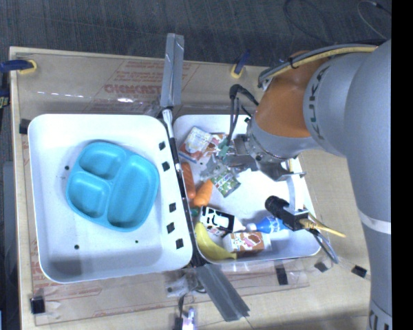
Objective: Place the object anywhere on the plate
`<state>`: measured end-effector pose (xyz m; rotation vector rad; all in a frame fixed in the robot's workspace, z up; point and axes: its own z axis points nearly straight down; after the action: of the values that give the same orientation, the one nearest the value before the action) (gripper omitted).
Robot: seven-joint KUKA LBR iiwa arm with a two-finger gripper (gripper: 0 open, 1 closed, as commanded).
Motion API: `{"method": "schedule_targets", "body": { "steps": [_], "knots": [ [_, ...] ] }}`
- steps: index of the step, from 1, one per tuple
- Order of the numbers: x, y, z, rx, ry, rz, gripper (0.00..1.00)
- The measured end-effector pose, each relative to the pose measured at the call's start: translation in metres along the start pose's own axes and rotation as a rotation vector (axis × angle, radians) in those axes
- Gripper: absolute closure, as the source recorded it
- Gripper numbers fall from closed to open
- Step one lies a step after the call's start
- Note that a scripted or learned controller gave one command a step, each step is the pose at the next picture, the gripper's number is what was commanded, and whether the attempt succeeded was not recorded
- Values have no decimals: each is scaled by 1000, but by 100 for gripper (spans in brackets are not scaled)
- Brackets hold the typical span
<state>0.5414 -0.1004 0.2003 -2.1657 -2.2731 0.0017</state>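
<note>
I'm down over the right bin (299, 249), crowded with packets, and the blue plate (113, 184) waits well apart in the left bin (48, 253). My hand (227, 158) sits among the green-and-white packet (226, 182), carrot (202, 193) and snack pouch (196, 141); apart or together, I cannot tell. In this clutter I could pinch two things, or just a corner that slips out on the carry left.

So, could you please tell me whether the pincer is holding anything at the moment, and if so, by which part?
It cannot be told: the pincer is low in the right bin among the small packets, and the wrist hides any hold.
</note>
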Motion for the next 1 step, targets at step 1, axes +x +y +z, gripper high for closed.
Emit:
{"method": "schedule_targets", "body": {
  "steps": [1],
  "knots": [
    [71, 81, 10, 3, 0, 24, 100]
  ]
}}
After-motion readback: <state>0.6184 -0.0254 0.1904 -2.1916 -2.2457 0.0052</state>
